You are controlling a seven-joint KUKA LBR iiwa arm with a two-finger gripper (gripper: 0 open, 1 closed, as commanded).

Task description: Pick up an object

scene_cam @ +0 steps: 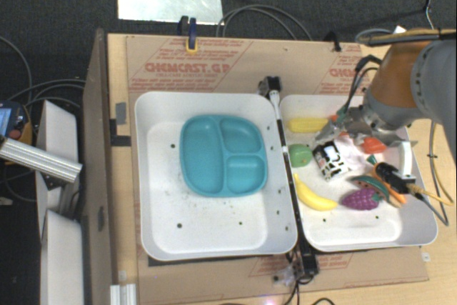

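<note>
We count two white bins side by side – the left bin (153, 175) holds one blue divided plate (223, 155), and the right bin (371, 228) holds the loose toys. Among them we make out two yellow bananas, one purple bunch of grapes, one green piece and one orange piece.

The grey arm (410, 82), with its orange band, reaches in from the right and bends down over the right bin. Its claw (330, 153) points at the bin floor beside a small black-and-white object (328, 161), which sits right at the tip; we cannot tell whether the fingers are open or closed, or whether they grip it.

Around the claw: one banana (307, 125) lies just above it, the green piece (300, 154) just to its left, the second banana (314, 196) below it, the grapes (363, 198) below and right, the orange piece (373, 145) to its right.
</note>
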